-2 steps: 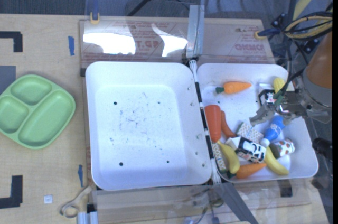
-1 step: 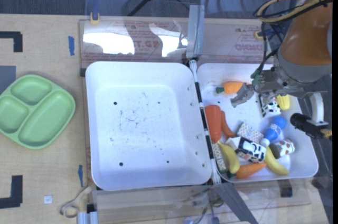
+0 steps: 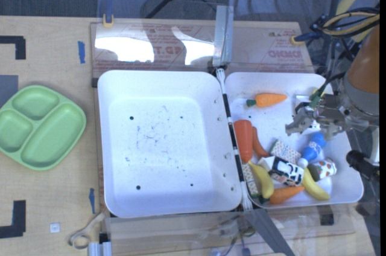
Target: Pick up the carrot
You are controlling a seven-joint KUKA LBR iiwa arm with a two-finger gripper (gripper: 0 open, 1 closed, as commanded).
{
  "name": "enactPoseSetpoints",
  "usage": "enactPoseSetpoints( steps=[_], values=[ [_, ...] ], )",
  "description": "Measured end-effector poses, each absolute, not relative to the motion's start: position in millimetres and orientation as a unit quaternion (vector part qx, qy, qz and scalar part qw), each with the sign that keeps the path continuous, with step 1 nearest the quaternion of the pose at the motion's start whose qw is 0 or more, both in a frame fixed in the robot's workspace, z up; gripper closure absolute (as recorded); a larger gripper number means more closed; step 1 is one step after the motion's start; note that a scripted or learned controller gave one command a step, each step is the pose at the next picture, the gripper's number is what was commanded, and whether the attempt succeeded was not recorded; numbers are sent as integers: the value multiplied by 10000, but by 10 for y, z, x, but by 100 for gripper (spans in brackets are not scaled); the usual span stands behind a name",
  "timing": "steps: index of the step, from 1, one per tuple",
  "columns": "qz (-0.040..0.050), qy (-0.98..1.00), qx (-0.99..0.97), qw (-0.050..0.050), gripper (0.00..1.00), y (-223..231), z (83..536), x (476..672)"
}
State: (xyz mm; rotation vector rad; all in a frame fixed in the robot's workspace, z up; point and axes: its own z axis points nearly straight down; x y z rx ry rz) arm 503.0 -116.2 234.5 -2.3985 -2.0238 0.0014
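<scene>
The carrot, orange with a green stub at its left end, lies flat near the back of the right bin. My gripper hangs over the right side of that bin, a little to the right of the carrot and nearer the front, apart from it. A second orange carrot-like piece lies at the bin's front edge among other toys.
The right bin also holds a red-orange pepper-like piece, two bananas, a blue bottle and a black-and-white toy. The left bin stands beside it. A green divided plate sits far left.
</scene>
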Motion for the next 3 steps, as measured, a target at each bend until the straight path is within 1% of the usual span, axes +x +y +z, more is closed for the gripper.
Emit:
enactPoseSetpoints(
  steps=[1, 2, 3],
  values=[
    [-1, -6513, -7588, -4, 0, -1286, 3100, 4799],
    [-1, -6668, -7452, -3, 0, -1460, 2722, 5210],
    [-4, -6780, -7351, -11, 0, -1379, 2137, 5966]
  ],
)
